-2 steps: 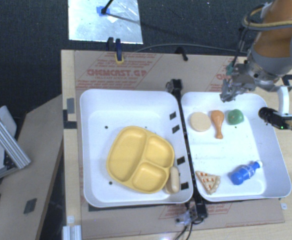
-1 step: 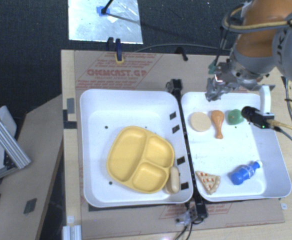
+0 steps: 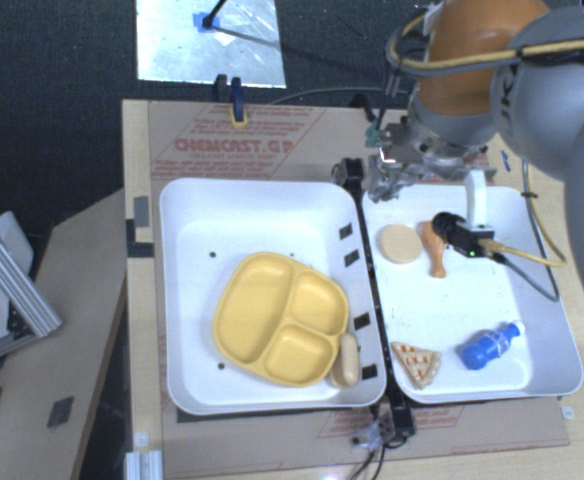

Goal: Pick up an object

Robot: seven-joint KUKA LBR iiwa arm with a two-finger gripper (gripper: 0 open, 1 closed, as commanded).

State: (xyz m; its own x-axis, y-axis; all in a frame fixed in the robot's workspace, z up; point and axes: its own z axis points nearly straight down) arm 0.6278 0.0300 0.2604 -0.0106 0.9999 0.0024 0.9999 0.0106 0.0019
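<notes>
The right bin (image 3: 547, 368) holds a round tan cookie (image 3: 400, 243), an orange-brown drumstick (image 3: 435, 252), a waffle-patterned pizza slice (image 3: 417, 363) and a blue bottle (image 3: 490, 345) lying on its side. My gripper (image 3: 388, 180) hangs over the far left corner of this bin, just behind the cookie and close to the wall between the bins. Nothing can be seen held in it. A black unit with a green light (image 3: 462, 236) and a white bracket (image 3: 476, 198) hang from the wrist beside the drumstick.
The left bin (image 3: 187, 268) holds a yellow divided plate (image 3: 280, 318) with a tan bread roll (image 3: 347, 360) at its near right edge. Yellow and black cables (image 3: 532, 258) trail over the right bin. The grey arm (image 3: 562, 78) covers the far right.
</notes>
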